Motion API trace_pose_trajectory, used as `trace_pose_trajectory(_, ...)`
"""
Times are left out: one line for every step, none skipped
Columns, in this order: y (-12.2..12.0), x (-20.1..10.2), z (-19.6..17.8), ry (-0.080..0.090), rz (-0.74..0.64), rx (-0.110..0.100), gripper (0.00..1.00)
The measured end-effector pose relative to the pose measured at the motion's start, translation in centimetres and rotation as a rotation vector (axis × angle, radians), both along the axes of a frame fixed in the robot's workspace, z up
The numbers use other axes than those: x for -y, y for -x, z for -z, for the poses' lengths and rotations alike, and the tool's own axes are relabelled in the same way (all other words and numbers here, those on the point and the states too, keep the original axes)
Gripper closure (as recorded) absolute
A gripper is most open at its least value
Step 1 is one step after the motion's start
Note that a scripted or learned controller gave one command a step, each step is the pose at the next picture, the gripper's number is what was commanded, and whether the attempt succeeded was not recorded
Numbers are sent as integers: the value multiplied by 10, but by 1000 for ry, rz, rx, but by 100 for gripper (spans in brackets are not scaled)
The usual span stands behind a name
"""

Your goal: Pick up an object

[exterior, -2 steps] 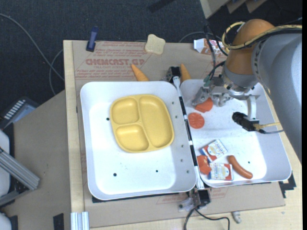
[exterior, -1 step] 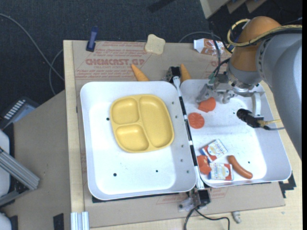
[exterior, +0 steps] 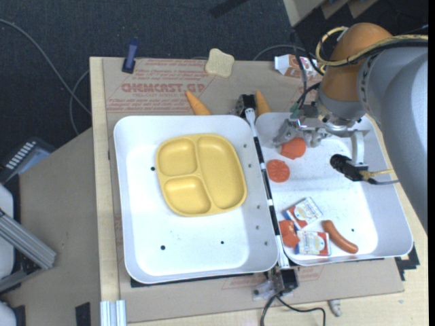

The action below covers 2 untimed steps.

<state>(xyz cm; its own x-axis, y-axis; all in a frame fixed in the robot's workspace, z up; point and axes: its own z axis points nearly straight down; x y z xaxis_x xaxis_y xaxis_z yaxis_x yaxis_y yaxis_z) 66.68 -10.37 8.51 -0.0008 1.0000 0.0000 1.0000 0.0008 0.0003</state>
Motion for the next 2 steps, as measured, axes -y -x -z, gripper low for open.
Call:
trace_pose_trajectory(0, -11, 0, 0, 0, -1, 0)
trace_pose_trajectory(-1, -11, -10, 1, -1, 2, 100)
